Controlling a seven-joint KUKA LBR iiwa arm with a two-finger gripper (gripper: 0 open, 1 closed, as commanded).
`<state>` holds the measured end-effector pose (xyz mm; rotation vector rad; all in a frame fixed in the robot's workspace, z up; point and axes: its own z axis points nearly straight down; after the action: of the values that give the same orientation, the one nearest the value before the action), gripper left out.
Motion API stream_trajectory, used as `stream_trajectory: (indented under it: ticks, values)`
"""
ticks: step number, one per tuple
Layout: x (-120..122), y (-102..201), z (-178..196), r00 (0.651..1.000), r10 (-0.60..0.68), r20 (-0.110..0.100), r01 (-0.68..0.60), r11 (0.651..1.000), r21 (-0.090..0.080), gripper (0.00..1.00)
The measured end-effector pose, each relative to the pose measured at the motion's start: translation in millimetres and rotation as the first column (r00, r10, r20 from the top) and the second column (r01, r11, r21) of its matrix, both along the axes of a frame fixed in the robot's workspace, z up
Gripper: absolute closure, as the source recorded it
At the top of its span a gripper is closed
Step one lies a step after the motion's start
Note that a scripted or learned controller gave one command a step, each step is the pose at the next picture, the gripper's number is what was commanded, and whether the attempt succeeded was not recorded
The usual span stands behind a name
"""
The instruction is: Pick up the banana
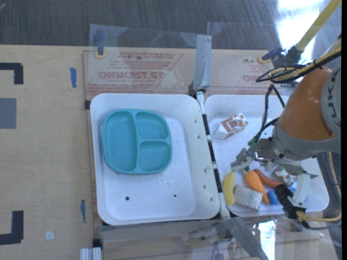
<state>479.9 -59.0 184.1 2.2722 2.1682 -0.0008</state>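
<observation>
The banana [229,187] is small and yellow and lies upright along the left wall of the right bin [217,112], near its front. My gripper [248,155] hangs over the middle of that bin, a little up and to the right of the banana and apart from it. Nothing visible is held in it. An orange carrot [254,181] lies just right of the banana, below the gripper.
A white and orange carton [233,125] sits at the back of the right bin. A speckled white block [248,198], a blue piece [272,198] and a red-orange stick [269,177] crowd the front. A teal divided plate [136,141] lies in the left bin [146,207].
</observation>
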Motion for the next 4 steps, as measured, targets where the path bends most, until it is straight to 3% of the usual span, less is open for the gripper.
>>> stream_trajectory:
  ticks: [1, 2, 3, 4]
  values:
    - [0, 53, 0, 0.986, 0.169, -0.002, -0.169, 0.986, 0.002, 0.00]
    - [-1, -16, 0, 0.974, 0.227, 0.000, -0.227, 0.974, 0.000, 0.00]
    - [0, 23, 0, 0.899, 0.438, -0.001, -0.438, 0.899, 0.002, 0.00]
    - [-1, -41, -51, 0.933, 0.360, -0.002, -0.360, 0.933, 0.002, 0.00]
